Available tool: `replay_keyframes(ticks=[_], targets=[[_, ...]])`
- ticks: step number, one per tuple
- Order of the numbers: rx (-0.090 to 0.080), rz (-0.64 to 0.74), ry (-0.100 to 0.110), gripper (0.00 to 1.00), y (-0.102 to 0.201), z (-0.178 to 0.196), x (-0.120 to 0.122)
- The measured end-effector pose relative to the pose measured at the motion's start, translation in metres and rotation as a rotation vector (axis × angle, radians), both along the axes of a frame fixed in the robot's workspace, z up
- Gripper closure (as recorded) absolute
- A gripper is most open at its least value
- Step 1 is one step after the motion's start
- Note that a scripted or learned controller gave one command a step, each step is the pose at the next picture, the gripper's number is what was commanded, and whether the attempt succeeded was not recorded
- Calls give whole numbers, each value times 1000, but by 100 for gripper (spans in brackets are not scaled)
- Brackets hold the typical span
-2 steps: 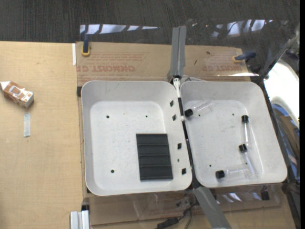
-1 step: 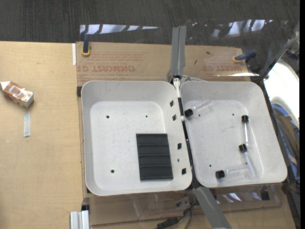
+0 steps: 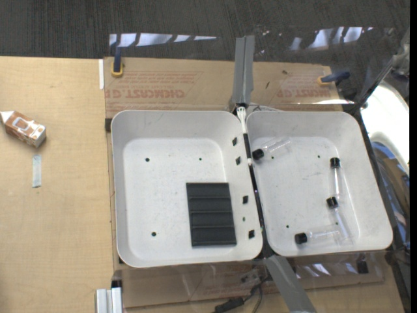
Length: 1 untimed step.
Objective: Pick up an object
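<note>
A flat black ribbed rectangular block (image 3: 211, 214) lies in the near right part of the left shallow white plastic bin (image 3: 124, 175), while three clear black-capped tubes (image 3: 334, 182) lie in the right bin (image 3: 371, 175).

Small carton (image 3: 25, 128) on wooden bench (image 3: 52, 240)

A black block (image 3: 211, 214) occupies the left bin's (image 3: 130, 135) lower middle; surrounding floor open.
</note>
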State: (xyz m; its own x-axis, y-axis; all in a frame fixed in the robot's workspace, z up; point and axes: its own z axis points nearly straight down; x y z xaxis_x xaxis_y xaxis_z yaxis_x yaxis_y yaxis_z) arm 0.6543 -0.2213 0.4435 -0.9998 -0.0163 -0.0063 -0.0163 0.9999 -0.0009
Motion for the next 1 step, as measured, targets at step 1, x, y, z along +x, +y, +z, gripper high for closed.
replay_keyframes(ticks=[1], targets=[[-1, 108, -1, 100, 0, 0, 6]])
